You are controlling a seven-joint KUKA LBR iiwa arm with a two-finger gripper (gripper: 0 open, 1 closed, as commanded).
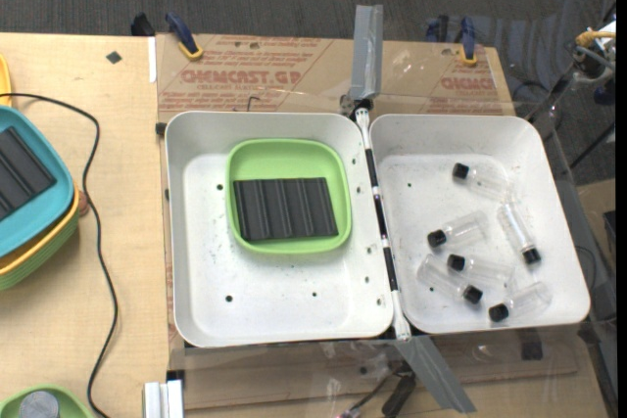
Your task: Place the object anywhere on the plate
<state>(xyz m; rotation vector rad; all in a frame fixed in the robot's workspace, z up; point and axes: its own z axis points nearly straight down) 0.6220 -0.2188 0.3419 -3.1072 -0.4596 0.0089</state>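
What the tool is doing, spread or pressed together, cannot be told, so the grasp has to be planned from the objects alone. The vials [460, 232] are small clear tubes with black caps, lying loose on their sides in the right bin [416, 166], some touching, one nearer the far wall apart from the rest. They look light, stiff and smooth, likely to roll or slip. A pinch across the middle of the barrel on the lone vial seems safest.

The green plate [289, 152] sits in the left bin [284, 303] and carries a dark ribbed insert [286, 209], whose grooves should stop rolling. Both bins rest on cardboard [274, 73] on the table [127, 240].
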